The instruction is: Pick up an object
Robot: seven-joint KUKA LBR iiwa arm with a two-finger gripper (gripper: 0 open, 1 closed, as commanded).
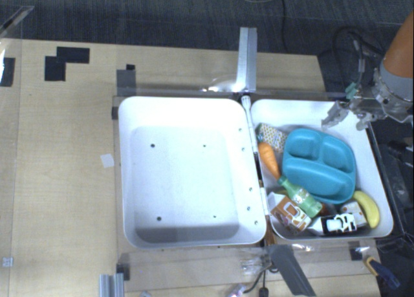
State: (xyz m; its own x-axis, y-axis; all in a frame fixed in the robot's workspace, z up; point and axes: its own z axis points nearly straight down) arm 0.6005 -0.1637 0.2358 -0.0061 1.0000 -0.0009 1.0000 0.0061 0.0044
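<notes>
Pale wooden bench (58, 179) is being shared by two white bins; the gripper (347, 116), apparently spread and gripping nothing, is being held above the right bin's (381, 179) far corner, where a blue divided tray (320, 163), carrot (268, 158) and banana (369, 208) are crowded for picking.

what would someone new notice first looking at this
Most likely the bright blue divided tray, lying across the right bin among crowded small items, with an orange carrot at its left and a yellow banana at its lower right. The gripper hovers over that bin's upper right corner.
</notes>
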